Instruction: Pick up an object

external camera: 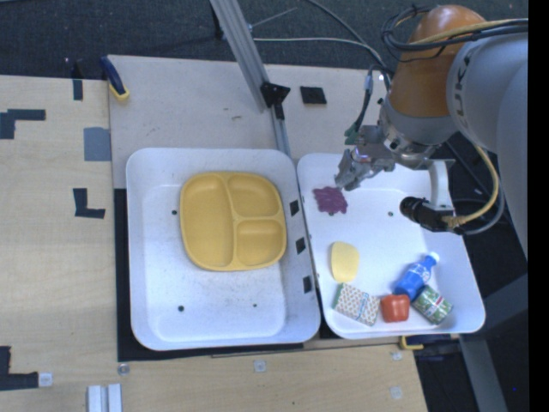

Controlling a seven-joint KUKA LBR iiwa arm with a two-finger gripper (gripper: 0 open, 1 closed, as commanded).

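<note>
Purple, ragged-edged flat object [329,200] lies in the right white bin [383,234], just beside and below-left of the grey two-finger claw [351,177]; whether they touch cannot be told, nor the claw's opening. Nearer the front lie a pale yellow oval piece [345,262], a patterned packet [356,304], a red block [395,308], a blue bottle [416,276] and a green can [431,305]. Left white bin [156,230] holds a yellow compartment tray [232,221].
</note>
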